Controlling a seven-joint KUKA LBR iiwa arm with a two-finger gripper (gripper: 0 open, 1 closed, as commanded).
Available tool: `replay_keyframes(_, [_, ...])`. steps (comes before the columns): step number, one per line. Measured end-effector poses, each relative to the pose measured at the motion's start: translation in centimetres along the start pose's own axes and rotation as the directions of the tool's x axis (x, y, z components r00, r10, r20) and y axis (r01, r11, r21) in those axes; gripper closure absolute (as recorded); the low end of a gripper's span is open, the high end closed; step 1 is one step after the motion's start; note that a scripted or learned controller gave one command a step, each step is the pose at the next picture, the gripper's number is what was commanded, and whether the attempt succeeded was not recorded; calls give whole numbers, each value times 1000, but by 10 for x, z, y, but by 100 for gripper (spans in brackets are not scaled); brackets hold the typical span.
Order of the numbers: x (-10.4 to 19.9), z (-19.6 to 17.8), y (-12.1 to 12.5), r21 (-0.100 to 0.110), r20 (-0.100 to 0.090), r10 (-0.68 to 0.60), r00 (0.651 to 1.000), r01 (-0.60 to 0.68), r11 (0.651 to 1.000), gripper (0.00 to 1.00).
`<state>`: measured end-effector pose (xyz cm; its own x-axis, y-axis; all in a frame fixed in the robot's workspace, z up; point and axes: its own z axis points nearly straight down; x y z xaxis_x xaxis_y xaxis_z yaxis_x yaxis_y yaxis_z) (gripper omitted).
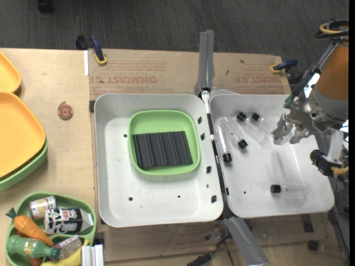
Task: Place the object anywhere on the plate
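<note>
1. In the camera view, I am reaching in from the right, and my end effector (284, 131) is hanging over the right white bin (310, 204), near its upper right part.
2. I cannot tell whether my end effector is apart or together; nothing is showing between its tips.
3. The green plate (164, 119) is sitting in the left white bin (111, 193), toward the middle and upper part, and a dark ribbed rectangular pad (162, 149) is lying flat on it.
4. Several clear tubes with black caps are lying on the floor of the right bin: two small ones (247, 117) near the top, a pair of longer ones (228, 140) beside the left wall, and one (288, 189) lower down toward the right, well apart from the rest.
5. All of these tubes are lying in the right bin, apart from the plate.
6. On the bench (61, 76) to the left, orange plates (16, 129) are sitting stacked at the edge, and a small round reddish item (65, 111) is lying beside them.
7. At the lower left, a green bowl (83, 206) is holding toy food, including a carrot (30, 230) and a small can (43, 206).
8. A sheet of cardboard (150, 73) is lying under both bins, held by clamps (97, 53) at its top edge.
</note>
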<state>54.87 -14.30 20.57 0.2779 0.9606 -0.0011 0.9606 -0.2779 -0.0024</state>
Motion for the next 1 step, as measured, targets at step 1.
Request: replay_keyframes(1, [0, 0, 0, 0, 0, 0, 1000, 0, 1000, 0])
